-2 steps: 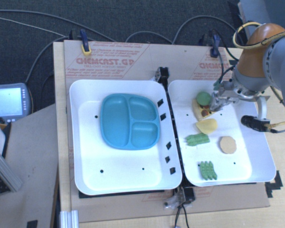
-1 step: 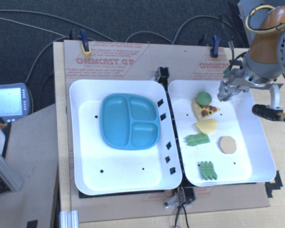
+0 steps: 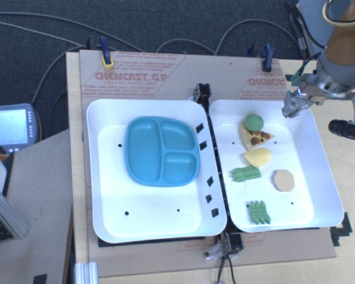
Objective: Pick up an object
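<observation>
Dark carpet surrounds a table [image 3: 83, 158] with two white bins. Left bin [image 3: 106, 212] holds a blue divided plate [image 3: 162, 151]. Right bin [image 3: 319, 182] holds toy food: green ball [image 3: 254, 122], pizza slice [image 3: 257, 138], yellow piece [image 3: 257, 157], green pieces, tan disc [image 3: 284, 180]. Gripper [image 3: 293, 106] hangs over its upper right corner, holding nothing; I cannot tell how its fingers sit.

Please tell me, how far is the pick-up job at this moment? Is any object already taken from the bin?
Done: nothing looks picked yet. The green ball, pizza slice, yellow piece, tan disc and two green items all lie in the right bin. In hand: the tool is at that bin's upper right corner, with no object between its fingers. Left: descend on one object, grasp, lift.
</observation>
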